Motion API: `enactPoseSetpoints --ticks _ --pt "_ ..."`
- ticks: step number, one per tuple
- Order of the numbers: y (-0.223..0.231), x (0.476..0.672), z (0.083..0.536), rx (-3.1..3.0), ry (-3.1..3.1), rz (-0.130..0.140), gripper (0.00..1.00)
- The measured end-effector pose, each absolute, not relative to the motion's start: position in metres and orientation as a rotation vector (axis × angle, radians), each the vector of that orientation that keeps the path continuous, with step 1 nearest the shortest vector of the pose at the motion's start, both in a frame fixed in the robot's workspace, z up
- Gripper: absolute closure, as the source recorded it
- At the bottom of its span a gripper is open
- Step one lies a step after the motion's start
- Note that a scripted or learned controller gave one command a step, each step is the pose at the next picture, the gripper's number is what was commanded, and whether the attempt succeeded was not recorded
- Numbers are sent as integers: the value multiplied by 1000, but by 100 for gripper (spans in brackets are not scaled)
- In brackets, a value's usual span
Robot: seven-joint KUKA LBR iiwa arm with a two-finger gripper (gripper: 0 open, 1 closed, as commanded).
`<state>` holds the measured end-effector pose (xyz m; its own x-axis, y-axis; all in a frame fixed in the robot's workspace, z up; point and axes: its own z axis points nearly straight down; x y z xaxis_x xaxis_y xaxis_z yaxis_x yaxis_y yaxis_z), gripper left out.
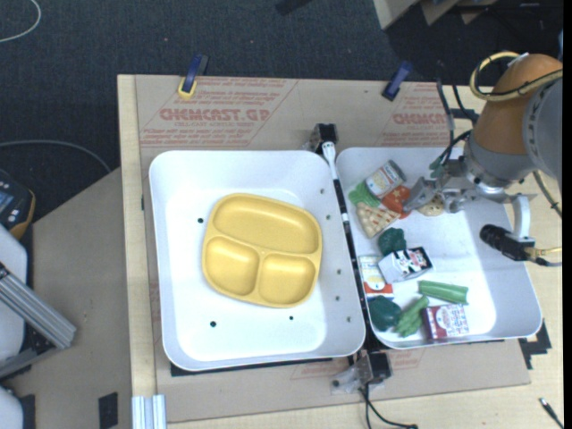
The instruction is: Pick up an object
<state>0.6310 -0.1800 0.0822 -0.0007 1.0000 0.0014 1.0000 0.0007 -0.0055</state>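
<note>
Hovering end effector [427,195] near crowded right bin's [500,280] far edge.

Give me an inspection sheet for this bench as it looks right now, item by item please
Surface: bench covered with brown printed board, two white bins side by side.
Job's things: right bin holds small toy foods and packets, including a green bean and a red carton.
Clutter: yellow divided tray lies in the left bin.
Grippers: gripper low over the right bin's far part.
Cables: black cable at the bench's near edge.
Surroundings: dark carpet; blue clamps on the far edge.
</note>
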Motion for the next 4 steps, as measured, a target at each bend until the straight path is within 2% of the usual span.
enactPoseSetpoints --ticks 1,3,4 --pt "-180 633 96 -2222 -2223 -1 100" --pt "-179 624 222 -2226 -2228 -6 100" --pt "-179 625 226 -2224 -2225 -3 100"
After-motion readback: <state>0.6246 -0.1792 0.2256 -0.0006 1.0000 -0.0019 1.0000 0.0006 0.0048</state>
